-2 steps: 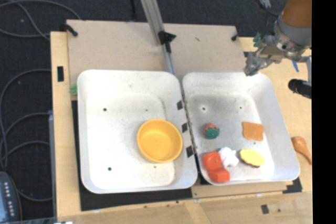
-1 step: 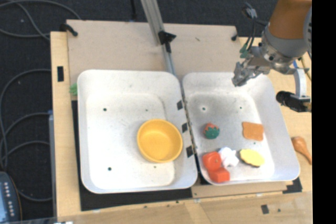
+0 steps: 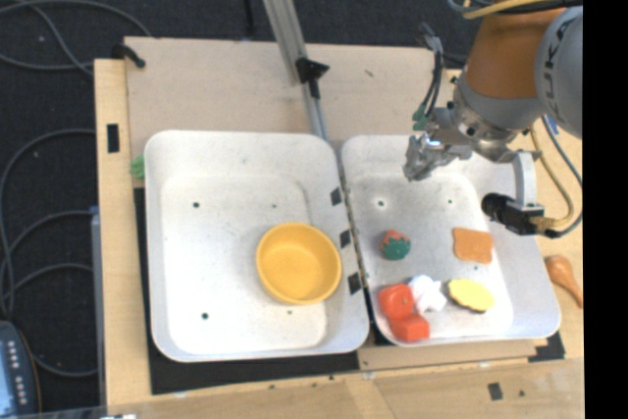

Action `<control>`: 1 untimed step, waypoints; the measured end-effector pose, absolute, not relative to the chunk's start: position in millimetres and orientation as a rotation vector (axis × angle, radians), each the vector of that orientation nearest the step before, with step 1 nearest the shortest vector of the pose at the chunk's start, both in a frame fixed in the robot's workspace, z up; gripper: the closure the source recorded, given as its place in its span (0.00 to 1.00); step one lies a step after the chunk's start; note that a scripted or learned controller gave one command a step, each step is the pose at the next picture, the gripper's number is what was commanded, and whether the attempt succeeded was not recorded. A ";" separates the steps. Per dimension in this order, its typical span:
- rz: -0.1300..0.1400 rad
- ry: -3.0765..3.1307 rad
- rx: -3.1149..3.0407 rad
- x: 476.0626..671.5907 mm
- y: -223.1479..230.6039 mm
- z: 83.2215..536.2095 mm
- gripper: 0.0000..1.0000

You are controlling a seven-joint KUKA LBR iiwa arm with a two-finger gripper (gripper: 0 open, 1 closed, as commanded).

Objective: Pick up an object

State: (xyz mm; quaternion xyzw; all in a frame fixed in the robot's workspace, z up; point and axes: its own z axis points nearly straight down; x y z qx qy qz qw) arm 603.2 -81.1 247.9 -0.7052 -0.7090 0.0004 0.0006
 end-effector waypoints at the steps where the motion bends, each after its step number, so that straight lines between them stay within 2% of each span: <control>1: -0.003 -2.229 -2.212 581.9 -33.9 256.8 1.00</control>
